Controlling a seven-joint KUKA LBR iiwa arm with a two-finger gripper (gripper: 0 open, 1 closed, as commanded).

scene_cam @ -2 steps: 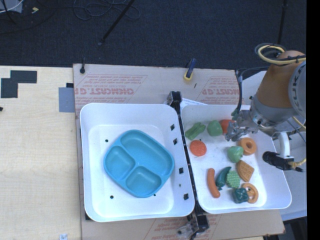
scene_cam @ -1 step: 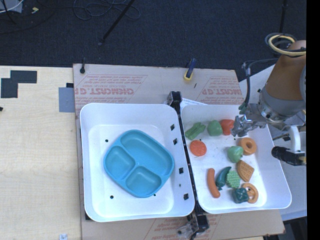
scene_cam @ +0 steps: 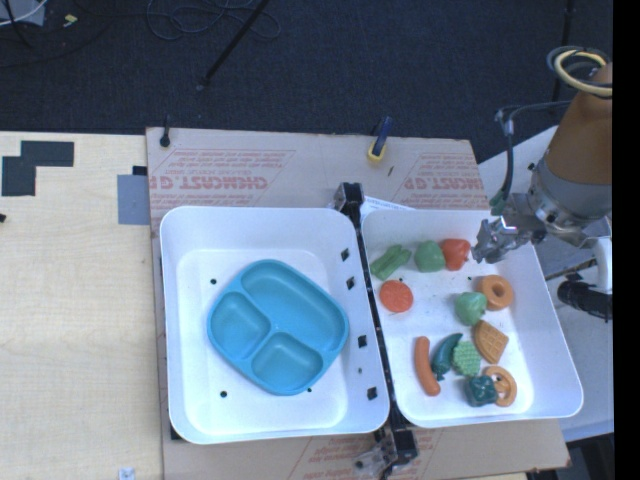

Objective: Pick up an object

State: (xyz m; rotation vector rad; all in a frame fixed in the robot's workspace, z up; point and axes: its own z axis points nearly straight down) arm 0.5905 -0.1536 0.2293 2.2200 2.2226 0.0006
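Observation:
The right bin (scene_cam: pixel 560 368) holds several toy foods: a green pod (scene_cam: pixel 391 260), a green lump (scene_cam: pixel 430 256), a red piece (scene_cam: pixel 455 252), an orange-red round piece (scene_cam: pixel 396 296), a brown ring (scene_cam: pixel 495 292), a green piece (scene_cam: pixel 470 308), an orange sausage (scene_cam: pixel 426 365), a dark teal piece (scene_cam: pixel 445 354), a tan waffle piece (scene_cam: pixel 490 341) and a pretzel (scene_cam: pixel 500 385). My gripper (scene_cam: pixel 492 240) hangs over the bin's upper right part, just right of the red piece and above the brown ring. Nothing shows between its fingers.
The left bin (scene_cam: pixel 185 268) holds a blue divided plate (scene_cam: pixel 277 325). A black clip divider (scene_cam: pixel 350 203) joins the two bins. Both stand on cardboard (scene_cam: pixel 250 173). A blue and yellow tool (scene_cam: pixel 379 140) lies at the cardboard's far edge. The grey and orange arm (scene_cam: pixel 580 158) enters from the right.

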